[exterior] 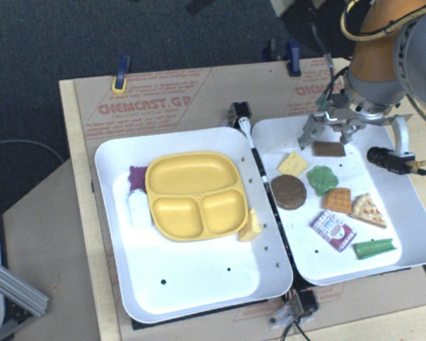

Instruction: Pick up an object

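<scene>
So the biggest thing here is the cardboard-topped bench with red print on it, and two shallow white plastic bins sitting side by side on top. The left bin mostly holds a big yellow plastic divided plate with three compartments. Tucked against the plate's left edge is a small white bottle-ish thing with a purple piece just above it, and a little pale yellow scrap pokes out at the plate's lower right corner.

The right bin has all the small stuff. The grey arm with the orange band comes in from the right, and its gripper sits low over the far end of that bin, right at a dark brown rectangular block. Can't tell how far apart the fingers are, or if they've actually got the block.

Below that, roughly by size: a round brown cookie-like disc, a green leafy lump, a purple-and-white packet, a pizza slice toy, a green flat pod shape, a pale yellow cheese wedge and an orange waffle-textured square. The cheese sits just above the disc, and the waffle is touching the green lump's lower edge.
</scene>
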